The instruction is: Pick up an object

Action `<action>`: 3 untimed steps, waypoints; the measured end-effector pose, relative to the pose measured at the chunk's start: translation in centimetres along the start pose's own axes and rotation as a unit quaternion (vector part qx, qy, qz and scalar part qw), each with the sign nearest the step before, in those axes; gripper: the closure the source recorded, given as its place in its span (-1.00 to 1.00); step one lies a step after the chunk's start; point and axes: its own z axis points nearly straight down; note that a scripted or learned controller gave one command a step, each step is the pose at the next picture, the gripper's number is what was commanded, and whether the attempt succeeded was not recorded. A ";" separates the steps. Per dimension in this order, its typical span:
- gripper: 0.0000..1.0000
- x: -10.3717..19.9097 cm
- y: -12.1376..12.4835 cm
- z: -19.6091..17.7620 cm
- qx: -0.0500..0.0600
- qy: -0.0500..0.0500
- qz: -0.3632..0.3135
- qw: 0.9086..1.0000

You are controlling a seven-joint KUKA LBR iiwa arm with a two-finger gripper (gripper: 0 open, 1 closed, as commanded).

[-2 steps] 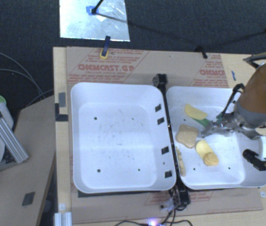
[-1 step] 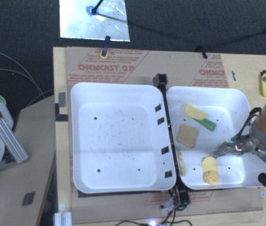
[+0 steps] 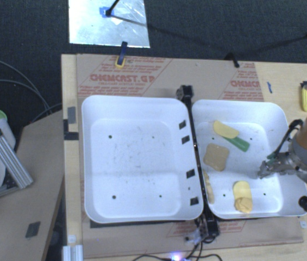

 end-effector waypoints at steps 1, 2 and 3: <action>1.00 -0.2 7.2 -1.7 -0.003 -0.001 -0.003 1.000; 1.00 -0.3 2.1 0.9 0.004 0.001 0.001 1.000; 1.00 -0.2 9.9 -0.3 -0.003 -0.001 -0.003 1.000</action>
